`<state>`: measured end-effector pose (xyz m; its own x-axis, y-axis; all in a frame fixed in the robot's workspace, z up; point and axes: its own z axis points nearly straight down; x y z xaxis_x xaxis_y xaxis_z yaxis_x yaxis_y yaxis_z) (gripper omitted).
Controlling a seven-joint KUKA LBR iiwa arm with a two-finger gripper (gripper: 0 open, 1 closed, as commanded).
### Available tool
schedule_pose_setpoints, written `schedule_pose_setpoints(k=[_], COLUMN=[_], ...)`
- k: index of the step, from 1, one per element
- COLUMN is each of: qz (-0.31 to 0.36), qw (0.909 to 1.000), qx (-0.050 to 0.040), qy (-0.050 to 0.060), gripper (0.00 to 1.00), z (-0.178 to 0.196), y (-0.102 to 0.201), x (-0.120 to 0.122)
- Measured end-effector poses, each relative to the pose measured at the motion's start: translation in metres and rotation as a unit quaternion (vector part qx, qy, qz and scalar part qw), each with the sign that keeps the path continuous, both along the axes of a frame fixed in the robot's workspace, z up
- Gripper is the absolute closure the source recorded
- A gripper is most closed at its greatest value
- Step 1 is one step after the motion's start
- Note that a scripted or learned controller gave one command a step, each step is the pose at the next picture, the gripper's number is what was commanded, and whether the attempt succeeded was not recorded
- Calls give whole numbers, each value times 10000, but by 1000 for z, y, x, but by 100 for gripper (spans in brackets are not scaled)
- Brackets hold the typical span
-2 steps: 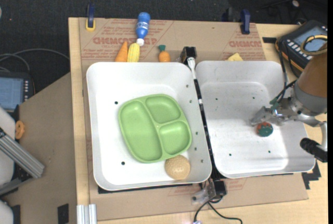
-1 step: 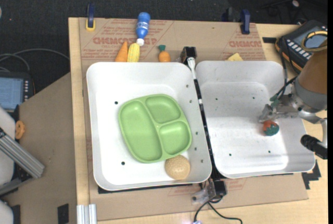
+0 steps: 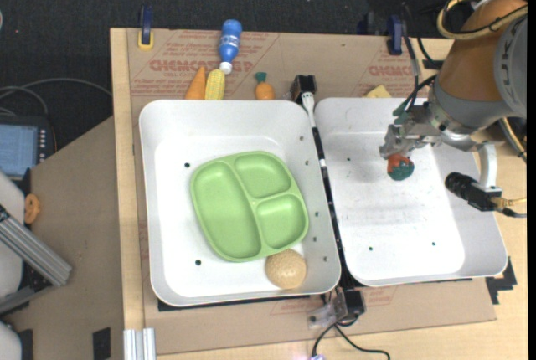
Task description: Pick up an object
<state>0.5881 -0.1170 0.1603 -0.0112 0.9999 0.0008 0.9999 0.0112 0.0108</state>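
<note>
Gripper (image 3: 400,151) low over the right bin (image 3: 368,216), with a small red and teal toy (image 3: 400,167) directly under its tip.

The toy sits in the upper right part of the right bin, touching or just below the gripper; red part toward the gripper, teal part below it. It is too small and rounded to give a clear long axis. Whether the gripper is spread, narrowed or clamped on the toy cannot be told. A green divided plate (image 3: 247,203) and a tan ball (image 3: 286,269) lie in the left bin (image 3: 167,141).
</note>
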Motion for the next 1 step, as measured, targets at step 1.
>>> schedule_pose_setpoints(k=[1], qz=[-26], qw=[10000], qx=[-5], qy=[25], gripper=[100], z=[44], y=[55], x=[-3])
